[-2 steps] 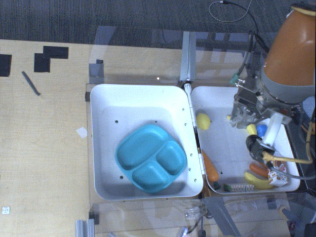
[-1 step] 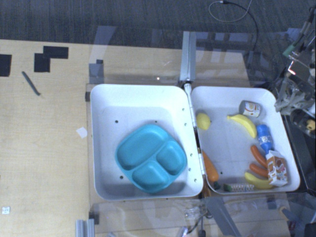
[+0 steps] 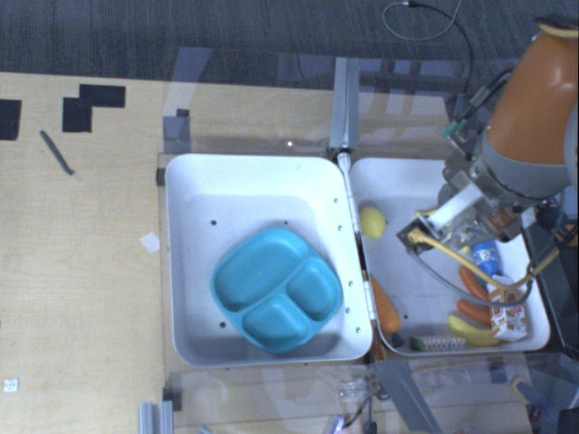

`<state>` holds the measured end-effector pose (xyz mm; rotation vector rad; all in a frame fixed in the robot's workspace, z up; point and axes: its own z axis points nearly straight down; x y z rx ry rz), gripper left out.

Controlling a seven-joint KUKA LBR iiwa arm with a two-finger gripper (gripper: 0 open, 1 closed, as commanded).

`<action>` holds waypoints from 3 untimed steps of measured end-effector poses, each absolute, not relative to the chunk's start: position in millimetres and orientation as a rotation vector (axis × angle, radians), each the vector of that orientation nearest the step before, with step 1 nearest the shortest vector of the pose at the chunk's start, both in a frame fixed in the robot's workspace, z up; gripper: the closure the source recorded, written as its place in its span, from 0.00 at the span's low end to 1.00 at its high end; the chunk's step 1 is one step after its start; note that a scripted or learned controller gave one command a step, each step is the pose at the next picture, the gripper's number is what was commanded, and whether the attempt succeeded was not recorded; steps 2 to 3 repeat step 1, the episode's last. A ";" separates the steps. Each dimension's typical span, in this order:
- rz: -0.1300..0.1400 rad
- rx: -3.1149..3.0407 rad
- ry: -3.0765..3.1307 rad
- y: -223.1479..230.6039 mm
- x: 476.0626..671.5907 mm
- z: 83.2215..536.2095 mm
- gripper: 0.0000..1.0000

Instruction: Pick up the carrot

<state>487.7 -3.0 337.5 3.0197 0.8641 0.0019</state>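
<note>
carrot (image 3: 386, 307) half hidden behind right bin's (image 3: 409, 177) left wall.

The robot arm (image 3: 534, 107) is big and round. Its top part is a smooth orange band (image 3: 543, 89), shaped like a fat pot. Under that comes a shiny grey ring (image 3: 525, 172). Thin black cables (image 3: 479, 98) loop along its left side, and there is a small green bit by them. Lower down sits a white block (image 3: 454, 212). A dark metal part with a yellow edge (image 3: 418, 236) sticks out at the end.
</note>
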 end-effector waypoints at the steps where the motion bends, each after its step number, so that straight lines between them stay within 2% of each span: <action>1: 0.001 2.990 0.964 -51.8 487.4 245.9 1.00; 3: 0.001 2.990 0.964 -51.8 487.4 245.9 1.00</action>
